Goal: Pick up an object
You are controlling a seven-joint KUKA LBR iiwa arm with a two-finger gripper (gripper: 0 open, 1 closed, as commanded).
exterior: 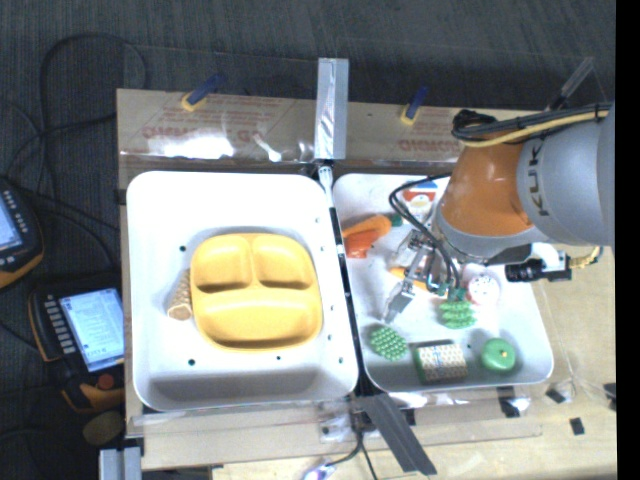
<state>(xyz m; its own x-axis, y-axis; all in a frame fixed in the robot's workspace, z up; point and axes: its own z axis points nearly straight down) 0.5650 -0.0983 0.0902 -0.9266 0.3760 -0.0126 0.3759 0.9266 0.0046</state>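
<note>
Gripper (pixel 405 293) low in right bin (pixel 540 363), fingers apart, gripping nothing. Bumpy green ball (pixel 388 343) just below it; smooth green apple (pixel 497 354) near front wall. Left bin (pixel 150 268) holds glossy yellow tray (pixel 256 288), bare floor around it.

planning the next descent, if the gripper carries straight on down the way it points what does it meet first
Probably bare floor of the right white bin, just above the round green knobbly toy. The gripper points down and left toward that spot, though depth is hard to judge from this slant.
</note>
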